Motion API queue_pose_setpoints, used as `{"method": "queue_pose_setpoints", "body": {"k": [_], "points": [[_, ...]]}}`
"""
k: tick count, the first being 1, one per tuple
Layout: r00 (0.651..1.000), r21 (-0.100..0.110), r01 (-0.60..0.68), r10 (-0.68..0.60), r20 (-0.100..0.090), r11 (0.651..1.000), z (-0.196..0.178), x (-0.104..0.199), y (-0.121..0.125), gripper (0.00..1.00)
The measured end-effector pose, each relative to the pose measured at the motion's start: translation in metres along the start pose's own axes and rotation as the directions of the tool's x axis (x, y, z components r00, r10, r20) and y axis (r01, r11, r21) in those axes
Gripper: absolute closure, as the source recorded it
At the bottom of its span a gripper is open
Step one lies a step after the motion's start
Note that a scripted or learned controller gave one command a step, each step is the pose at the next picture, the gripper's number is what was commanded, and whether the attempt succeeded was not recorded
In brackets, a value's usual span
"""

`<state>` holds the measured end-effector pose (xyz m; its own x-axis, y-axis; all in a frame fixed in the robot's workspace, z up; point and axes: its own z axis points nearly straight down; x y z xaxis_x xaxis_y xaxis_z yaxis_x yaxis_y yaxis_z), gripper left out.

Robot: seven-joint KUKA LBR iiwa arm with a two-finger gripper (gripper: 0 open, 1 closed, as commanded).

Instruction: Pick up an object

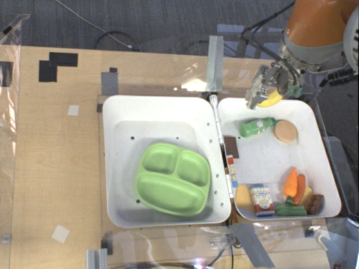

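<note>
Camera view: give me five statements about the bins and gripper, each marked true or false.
1. The green divided plate lies in the left bin. True.
2. The gripper is over the left bin. False: it is at the right bin's far edge, with a yellow object between its fingers.
3. The green bottle lies beside the tan round object. True.
4. The carrots are on the plate. False: they are in the right bin.
5. The green bottle stands upright. False: it lies on its side.

Bright even overhead light, glare on bench (193, 84), soft focus
</note>
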<state>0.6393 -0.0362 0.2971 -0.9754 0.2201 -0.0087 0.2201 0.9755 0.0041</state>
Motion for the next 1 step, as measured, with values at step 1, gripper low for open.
{"method": "queue_pose_setpoints", "body": {"k": [1], "points": [[0.992, 0.002, 0.125, -0.125, -0.003, 0.992, 0.0359, 0.0524, -0.006, 1.0]]}}
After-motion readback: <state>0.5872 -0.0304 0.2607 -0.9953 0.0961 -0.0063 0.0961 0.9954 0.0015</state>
